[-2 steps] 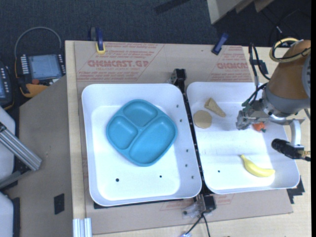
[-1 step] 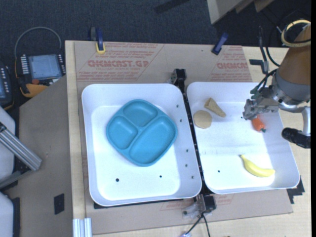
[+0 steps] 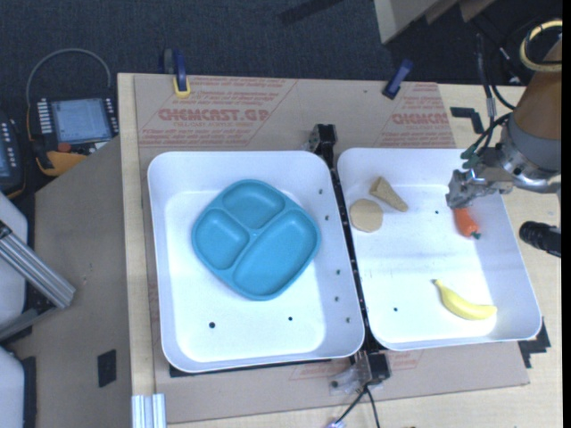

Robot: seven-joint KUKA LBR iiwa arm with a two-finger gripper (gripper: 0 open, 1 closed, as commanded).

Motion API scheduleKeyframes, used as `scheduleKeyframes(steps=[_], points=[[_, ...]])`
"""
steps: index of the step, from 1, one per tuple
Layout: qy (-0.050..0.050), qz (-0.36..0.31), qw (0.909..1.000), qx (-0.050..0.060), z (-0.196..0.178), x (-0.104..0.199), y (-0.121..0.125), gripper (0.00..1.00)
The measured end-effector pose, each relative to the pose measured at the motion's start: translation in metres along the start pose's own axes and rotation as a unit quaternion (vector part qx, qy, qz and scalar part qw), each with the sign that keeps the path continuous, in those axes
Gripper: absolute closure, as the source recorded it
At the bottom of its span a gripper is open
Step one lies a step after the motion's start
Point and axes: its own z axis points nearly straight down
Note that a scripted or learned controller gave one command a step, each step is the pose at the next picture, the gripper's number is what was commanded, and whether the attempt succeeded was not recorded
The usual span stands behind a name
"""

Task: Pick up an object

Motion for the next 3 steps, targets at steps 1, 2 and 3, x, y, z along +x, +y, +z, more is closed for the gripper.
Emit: scheduleKeyframes(steps=[1,2,3], points=[[0.003,-0.002,1.0000,0.004,0.000,0.061,-0.013,1.00],[0.003,-0.003,1.0000,0.004,-0.001,0.124,-0.014,1.00],[0.002,-0.002,1.0000,0.004,-0.005,0.175,-0.030,1.00]])
